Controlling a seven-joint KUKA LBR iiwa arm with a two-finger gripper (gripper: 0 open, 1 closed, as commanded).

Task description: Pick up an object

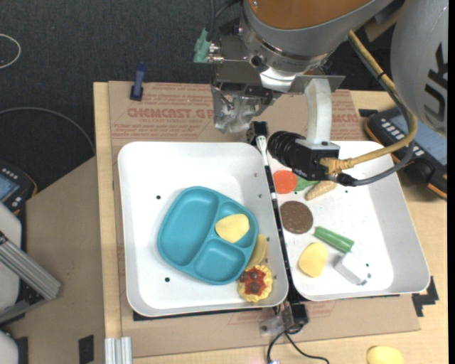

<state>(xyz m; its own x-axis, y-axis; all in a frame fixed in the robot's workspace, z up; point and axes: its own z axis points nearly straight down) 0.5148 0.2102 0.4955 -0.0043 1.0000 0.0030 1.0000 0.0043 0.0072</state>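
Single fixed camera above the flat brown cardboard-topped table (pixel 178 106), looking down at a slant from the front. Both shallow white plastic bins (pixel 138 213) sit mid-frame at medium range. The grey arm with orange band (pixel 306 21) enters top right, close to the lens.

Grey rounded arm housing (pixel 426 64) with dark lettering on its side, wide orange band (pixel 306 14) above the wrist. Below it a silver ring, then a boxy metal gripper (pixel 238 114) mount. Green connector (pixel 205 48) on the side. Black cylindrical unit (pixel 295 153) on white bracket, yellow-tan cable (pixel 377 153) looping off it.
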